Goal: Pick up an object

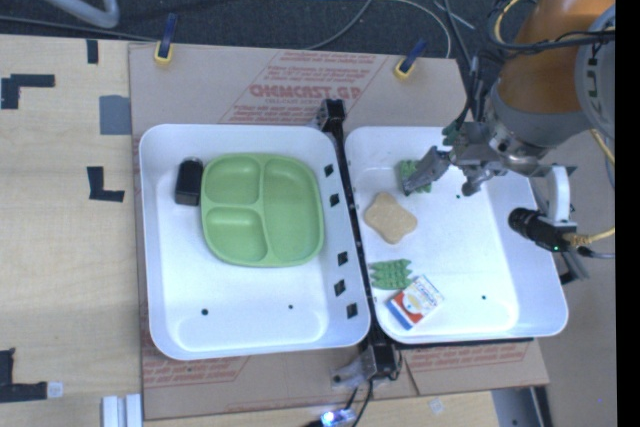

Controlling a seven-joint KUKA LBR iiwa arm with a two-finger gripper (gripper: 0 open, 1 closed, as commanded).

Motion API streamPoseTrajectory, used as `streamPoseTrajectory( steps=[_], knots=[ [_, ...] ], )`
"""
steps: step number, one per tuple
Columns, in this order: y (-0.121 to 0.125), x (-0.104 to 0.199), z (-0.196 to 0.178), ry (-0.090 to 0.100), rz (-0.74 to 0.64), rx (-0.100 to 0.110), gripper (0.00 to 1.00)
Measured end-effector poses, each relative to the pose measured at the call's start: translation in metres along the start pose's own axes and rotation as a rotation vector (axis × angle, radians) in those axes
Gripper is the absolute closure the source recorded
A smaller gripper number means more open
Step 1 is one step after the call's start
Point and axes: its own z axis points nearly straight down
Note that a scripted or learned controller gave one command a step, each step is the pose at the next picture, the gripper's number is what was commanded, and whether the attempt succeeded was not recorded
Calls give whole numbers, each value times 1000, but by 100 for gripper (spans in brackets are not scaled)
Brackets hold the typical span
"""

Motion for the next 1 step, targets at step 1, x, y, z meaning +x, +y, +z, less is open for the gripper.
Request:
streamPoseTrajectory(
  steps=[1],
  knots=[
    [2,0,-6,-1,-2,-11,0]
  ],
)
